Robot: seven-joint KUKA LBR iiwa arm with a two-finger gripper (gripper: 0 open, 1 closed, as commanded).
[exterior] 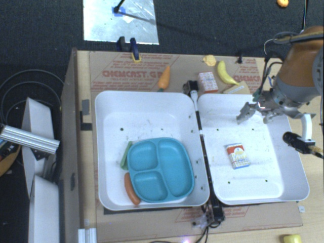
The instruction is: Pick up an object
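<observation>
In the right bin (283, 186) a small carton (237, 155) is lying flat on the white floor, near the middle, label up. It is looking light, stiff and boxy, probably cardboard, so it is likely sliding easily if nudged; best hold is across its two short-spaced long sides, pinching from above. The gripper (257, 112) is hovering over the bin's back part, fingers spread apart and holding nothing. The carton is sitting well apart from the fingertips, toward the front of the bin and slightly left of them.
</observation>
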